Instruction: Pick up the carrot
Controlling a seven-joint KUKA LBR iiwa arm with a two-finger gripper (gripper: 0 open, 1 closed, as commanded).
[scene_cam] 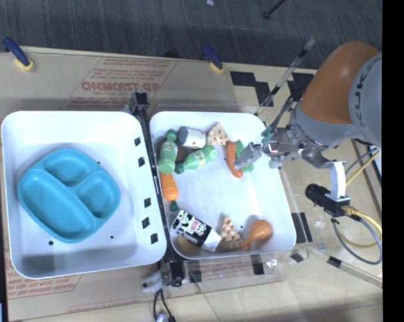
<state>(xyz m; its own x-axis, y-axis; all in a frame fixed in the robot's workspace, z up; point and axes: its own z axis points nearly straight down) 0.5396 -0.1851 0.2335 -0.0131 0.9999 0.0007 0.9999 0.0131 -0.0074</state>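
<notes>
Two white bins sit side by side on the table (47, 66). Nearest in the right bin (272, 200) are a chicken leg (257, 232), a pizza slice (229, 229) and a black and white carton (190, 226), all along its near wall. Past them, against the wall next to the left bin (21, 260), lies an orange toy (169, 186). Beyond that are two green bottles (167, 151), a grey can (191, 137) and another pizza slice (217, 135). The carrot (233, 159) lies by the right bin's far right side, with green bits beside it. The claw (245, 154) hangs right over the carrot, touching or nearly touching it. I cannot tell if it is gripping or let go. A blue tray (68, 193) with three parts rests in the left bin.
</notes>
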